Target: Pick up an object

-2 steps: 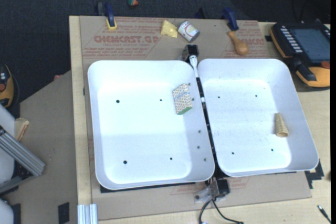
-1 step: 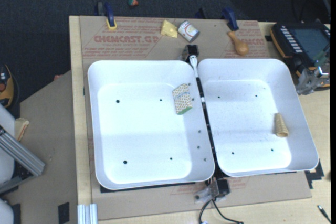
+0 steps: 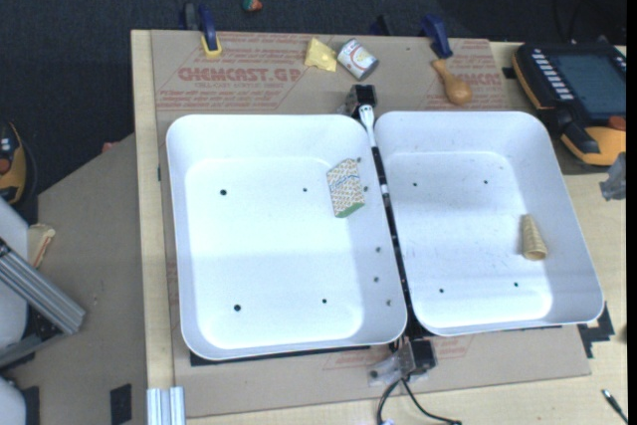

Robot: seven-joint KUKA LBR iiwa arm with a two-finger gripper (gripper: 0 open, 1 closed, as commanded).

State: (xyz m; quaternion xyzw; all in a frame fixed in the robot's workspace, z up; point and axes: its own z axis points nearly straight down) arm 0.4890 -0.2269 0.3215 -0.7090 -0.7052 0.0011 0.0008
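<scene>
A small patterned carton (image 3: 345, 187), green and white, lies in the left bin (image 3: 199, 244) near its upper right corner. A tan ice-cream cone (image 3: 533, 238) lies in the right bin (image 3: 468, 309) close to its right wall.
Behind the bins on the brown board lie a yellow wedge (image 3: 320, 56), a small silver-white can (image 3: 357, 59) and a tan wooden piece (image 3: 454, 86). Blue clamps (image 3: 209, 27) hold the board's back edge. A black tablet-like pendant (image 3: 577, 87) sits at the right.
</scene>
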